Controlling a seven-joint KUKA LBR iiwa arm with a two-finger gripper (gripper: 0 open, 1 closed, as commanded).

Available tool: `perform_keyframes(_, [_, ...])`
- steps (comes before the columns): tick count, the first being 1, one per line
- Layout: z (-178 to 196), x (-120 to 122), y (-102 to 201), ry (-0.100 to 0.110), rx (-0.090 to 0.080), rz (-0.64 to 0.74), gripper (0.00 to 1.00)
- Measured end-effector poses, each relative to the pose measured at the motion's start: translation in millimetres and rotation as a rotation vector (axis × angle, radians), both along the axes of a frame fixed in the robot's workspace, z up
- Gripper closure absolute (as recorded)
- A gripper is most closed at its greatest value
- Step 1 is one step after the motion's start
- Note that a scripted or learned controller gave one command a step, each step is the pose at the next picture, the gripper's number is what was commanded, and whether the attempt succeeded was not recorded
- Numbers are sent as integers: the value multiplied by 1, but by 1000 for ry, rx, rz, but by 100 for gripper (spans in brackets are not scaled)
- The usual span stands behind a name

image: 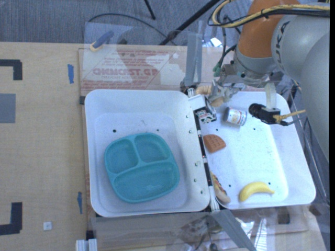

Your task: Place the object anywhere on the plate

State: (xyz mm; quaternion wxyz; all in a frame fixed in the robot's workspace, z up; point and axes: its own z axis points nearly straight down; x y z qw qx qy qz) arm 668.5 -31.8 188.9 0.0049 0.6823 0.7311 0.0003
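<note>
Tan table (42,156) at the far left, marked with black corner brackets and scraps of blue tape. Next, left bin (99,103), shallow and white, with the teal plate (141,166) lying flat on its floor toward the near side, three compartments facing up.

Past the shared rim, right bin (251,150), also white, holding every loose object, all well apart from the plate. Hard against its left wall at the far end, small black-and-white box (205,114). Nearer along the same wall, brown wedge (213,143), like a slice of bread or pastry, flat on the floor. In the near left corner, tan-and-reddish roll (220,190), pressed against the rim; too small to tell what exactly.

Over the far left corner of the right bin, hand (222,92), hanging close above the small box. Too cluttered there to tell whether wide, narrow or holding anything.

Just right of the small box, can (236,116), pale, on its side, apart from the hand. Toward the near edge, yellow banana (255,190), curved, alone on the floor.

Farthest right, grey arm (303,51) with orange band (267,14), reaching in from the upper right.
</note>
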Motion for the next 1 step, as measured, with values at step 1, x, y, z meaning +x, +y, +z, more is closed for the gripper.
perform_keyframes(1, [15, -62, 31, -33, -13, 355, 100])
